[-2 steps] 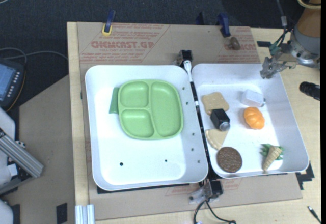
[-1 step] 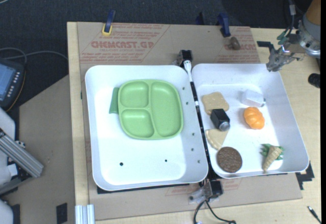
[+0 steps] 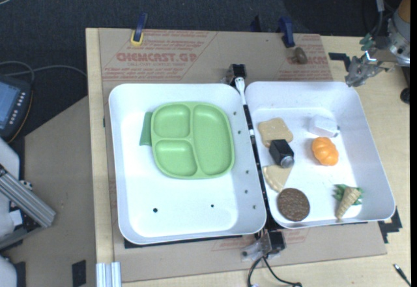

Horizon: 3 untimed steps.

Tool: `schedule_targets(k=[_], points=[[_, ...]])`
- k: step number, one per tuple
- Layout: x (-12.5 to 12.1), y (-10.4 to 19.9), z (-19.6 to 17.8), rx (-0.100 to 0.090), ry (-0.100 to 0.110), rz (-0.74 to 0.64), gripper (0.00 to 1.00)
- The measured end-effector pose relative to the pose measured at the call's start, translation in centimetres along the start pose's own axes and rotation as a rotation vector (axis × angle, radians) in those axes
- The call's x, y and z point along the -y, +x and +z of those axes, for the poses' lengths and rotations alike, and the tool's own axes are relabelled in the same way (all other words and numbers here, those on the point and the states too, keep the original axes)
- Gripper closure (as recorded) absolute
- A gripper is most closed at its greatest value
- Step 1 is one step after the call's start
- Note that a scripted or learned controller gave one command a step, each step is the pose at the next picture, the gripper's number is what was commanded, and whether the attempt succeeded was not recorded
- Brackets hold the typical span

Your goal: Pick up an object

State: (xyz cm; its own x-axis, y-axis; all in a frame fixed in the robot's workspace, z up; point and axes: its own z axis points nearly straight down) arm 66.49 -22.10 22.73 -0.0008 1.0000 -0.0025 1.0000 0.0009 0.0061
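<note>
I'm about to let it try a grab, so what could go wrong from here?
The black block sits against the toast and close to another slice, so a grab there may catch two things or push one aside. The corn lies near the right bin's wall, leaving the gripper little room.

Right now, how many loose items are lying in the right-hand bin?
6. A tan bread slice at upper left, a black cylinder below it, a tan wedge, a brown patty, an orange and a corn cob. A pale piece near the orange may be a seventh.
</note>
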Motion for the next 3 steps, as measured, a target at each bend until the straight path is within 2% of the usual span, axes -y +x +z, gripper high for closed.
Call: schedule_targets(k=[1,2,3], points=[[3.7,3.3,-1.1,-0.004,0.008,-0.001,1.00],[7.6,7.0,0.3,-0.005,0.011,-0.001,1.00],[11.1,10.6,-0.8,-0.005,0.010,-0.002,1.00]])
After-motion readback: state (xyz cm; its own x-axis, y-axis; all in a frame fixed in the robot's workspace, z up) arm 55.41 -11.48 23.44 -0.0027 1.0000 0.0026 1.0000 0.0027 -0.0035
